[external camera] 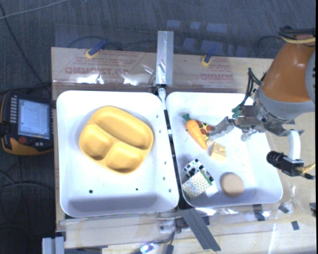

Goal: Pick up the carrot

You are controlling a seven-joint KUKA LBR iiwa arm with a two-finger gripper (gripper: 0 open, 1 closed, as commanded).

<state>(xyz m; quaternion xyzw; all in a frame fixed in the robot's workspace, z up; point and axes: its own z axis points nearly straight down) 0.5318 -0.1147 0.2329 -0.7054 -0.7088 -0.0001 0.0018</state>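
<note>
Lying near the left wall of the right bin (pixel 265 194), the carrot (pixel 196 133) points its green top up-left and its orange body down-right. Just beside it on the right sits a small multicoloured piece (pixel 206 126), and below that a pale yellow wedge (pixel 218 151). Lower in the same bin are a black-and-white patterned block (pixel 197 178) and a round tan ball (pixel 232 184). The gripper (pixel 221 129) reaches in from the right, its tip close to the carrot and the multicoloured piece; whether it is released or clenched cannot be told, and nothing is seen held in it. The left bin (pixel 74 194) holds a yellow three-part dish (pixel 115 138). The reddish writing on the board behind the bins is too blurred to read.
</note>
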